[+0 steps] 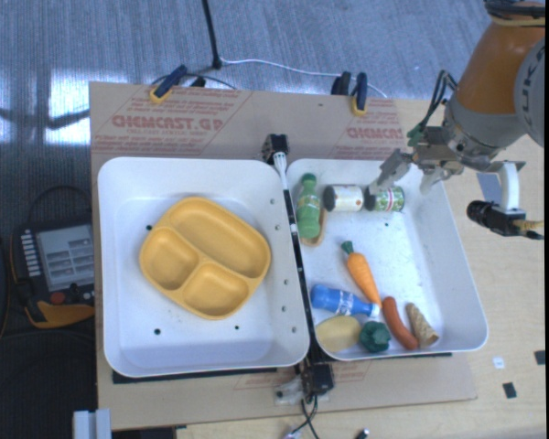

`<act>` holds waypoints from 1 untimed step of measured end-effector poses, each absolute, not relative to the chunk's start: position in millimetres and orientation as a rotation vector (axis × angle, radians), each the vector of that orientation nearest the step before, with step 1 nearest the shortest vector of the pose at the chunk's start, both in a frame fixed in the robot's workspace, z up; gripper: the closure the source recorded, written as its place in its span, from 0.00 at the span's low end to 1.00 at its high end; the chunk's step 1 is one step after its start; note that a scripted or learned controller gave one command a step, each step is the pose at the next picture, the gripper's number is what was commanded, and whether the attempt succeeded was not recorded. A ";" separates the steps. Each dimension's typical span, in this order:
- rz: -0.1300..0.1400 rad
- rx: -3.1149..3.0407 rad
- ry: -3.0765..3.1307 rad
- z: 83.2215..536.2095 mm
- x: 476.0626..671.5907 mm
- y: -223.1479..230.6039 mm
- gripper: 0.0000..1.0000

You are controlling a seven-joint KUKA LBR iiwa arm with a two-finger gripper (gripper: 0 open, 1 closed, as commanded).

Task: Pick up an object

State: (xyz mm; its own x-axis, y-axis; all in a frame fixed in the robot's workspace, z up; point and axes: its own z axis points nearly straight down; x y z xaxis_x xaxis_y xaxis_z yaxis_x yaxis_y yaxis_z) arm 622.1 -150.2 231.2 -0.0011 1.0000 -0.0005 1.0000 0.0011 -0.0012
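We see the pincer (404, 174) spread wide and gripping nothing, hanging over the back of the right bin (457, 273) just above a small green-labelled jar (387, 199), which lies on its side with its long axis running left to right, end to end with a white jar (345, 198). Left of these a green bottle (308, 207) lies along the bin's left wall, and toward the front sit a carrot (360, 273), a blue bottle (341, 300), a potato (338, 333) and a red sausage (399, 323). On the same surface (494, 355), the left bin (119, 245) carries 1 yellow divided plate (204, 256).
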 end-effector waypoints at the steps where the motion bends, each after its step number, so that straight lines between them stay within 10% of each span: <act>1: 0.000 -2.221 -2.223 96.5 599.4 -124.5 0.00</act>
State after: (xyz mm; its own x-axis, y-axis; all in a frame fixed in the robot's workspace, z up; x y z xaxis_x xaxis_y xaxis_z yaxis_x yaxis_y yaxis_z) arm 599.4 -124.5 96.5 -0.0007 1.0000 -0.0006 1.0000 0.0007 0.0003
